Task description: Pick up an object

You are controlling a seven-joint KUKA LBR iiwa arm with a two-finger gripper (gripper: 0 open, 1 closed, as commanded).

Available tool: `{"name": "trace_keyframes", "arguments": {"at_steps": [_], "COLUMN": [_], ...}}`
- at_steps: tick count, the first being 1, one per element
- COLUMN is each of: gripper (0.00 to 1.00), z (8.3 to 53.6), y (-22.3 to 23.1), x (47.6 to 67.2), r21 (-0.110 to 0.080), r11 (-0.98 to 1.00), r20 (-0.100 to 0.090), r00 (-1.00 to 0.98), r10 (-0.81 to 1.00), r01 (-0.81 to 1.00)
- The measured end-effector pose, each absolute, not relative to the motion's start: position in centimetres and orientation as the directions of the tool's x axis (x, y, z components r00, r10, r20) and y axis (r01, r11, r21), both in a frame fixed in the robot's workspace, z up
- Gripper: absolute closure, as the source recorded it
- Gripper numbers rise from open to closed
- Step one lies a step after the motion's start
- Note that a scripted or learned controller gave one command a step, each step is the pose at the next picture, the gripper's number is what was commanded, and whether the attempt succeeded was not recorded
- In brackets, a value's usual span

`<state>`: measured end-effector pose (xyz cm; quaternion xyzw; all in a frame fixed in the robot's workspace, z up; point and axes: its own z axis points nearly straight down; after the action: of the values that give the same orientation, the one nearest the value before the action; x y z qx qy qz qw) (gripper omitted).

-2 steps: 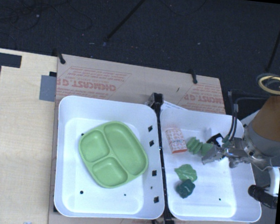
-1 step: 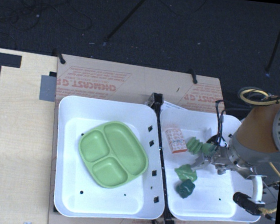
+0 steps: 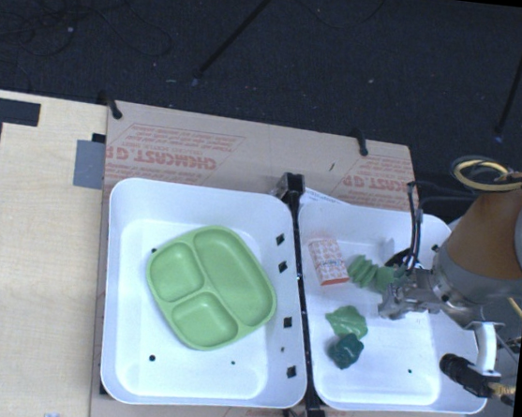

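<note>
Right bin (image 3: 409,386): small red-and-white box (image 3: 327,261) near the divider; light green object (image 3: 367,272) beside it; pale green piece (image 3: 347,318) touching a dark teal object (image 3: 345,351) toward the front edge. Gripper (image 3: 399,300) low by the light green object; grip state cannot be told. Left bin (image 3: 121,346): green divided plate (image 3: 210,286), centred.
</note>
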<state>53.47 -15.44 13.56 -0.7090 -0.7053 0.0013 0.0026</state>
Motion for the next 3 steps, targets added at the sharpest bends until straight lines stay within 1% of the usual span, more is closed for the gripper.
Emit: {"name": "trace_keyframes", "arguments": {"at_steps": [1,2,3], "gripper": [1.0,1.0,1.0], "z": [18.6,23.1,25.3], "y": [-14.5,-13.9,-14.0], "x": [53.3,52.8,52.9], "r21": [0.0,0.001,0.001], "r11": [0.001,0.002,0.002], "r20": [0.0,0.0,0.0], "r00": [-0.001,-0.002,-0.002], "r10": [1.0,1.0,1.0], "r01": [1.0,1.0,1.0]}}
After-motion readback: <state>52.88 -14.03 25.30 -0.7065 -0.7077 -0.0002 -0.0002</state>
